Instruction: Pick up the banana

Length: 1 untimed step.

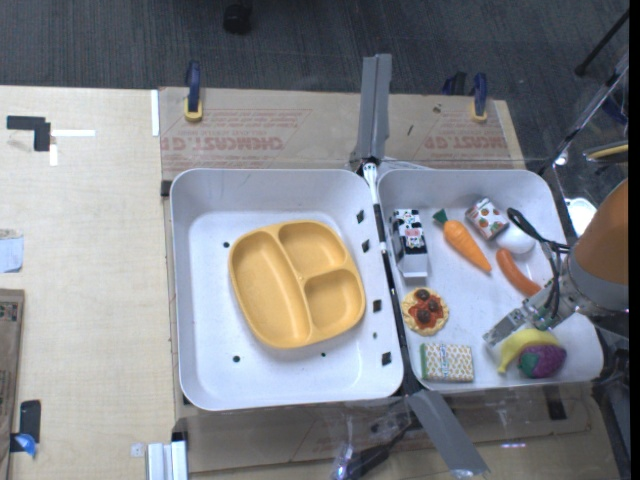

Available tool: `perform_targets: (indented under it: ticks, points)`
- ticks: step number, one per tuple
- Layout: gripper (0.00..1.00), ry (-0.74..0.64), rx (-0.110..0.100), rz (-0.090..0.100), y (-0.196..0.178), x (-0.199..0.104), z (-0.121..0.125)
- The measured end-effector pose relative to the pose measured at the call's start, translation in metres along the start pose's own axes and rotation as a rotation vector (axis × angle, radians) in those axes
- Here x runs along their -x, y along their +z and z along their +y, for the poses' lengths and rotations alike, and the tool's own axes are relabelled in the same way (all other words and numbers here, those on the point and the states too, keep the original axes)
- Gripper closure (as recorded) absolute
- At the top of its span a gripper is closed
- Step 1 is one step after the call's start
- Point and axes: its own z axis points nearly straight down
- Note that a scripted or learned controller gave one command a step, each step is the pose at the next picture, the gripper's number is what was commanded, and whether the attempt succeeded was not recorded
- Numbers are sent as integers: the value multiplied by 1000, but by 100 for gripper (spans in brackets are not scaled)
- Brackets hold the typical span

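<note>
Banana (517,346) lay touching a purple fruit (541,361) at its four o'clock; the end effector (515,322), fingers spread open, hovered at its twelve o'clock.

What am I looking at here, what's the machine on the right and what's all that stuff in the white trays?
This is one camera fixed above a workbench, looking down at a slant. Two shallow white bins sit side by side. The left bin holds a yellow divided plate. The right bin holds toy food: a small milk carton, a carrot, a little pizza, a cracker, a strawberry-print box, an orange sausage-like piece and a banana beside something purple.

The machine is a robot arm reaching in from the right. Its end effector, a two-finger grabbing part, sits low just above the banana, which it should pick up. The banana lies in the bin, not yet lifted. I can't tell whether anything is gripped.
</note>
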Motion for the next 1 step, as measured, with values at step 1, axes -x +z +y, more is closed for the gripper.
perform_targets:
  ticks: [1]
  points:
    - [100, 1, 2, -1, -9, 1, 1]
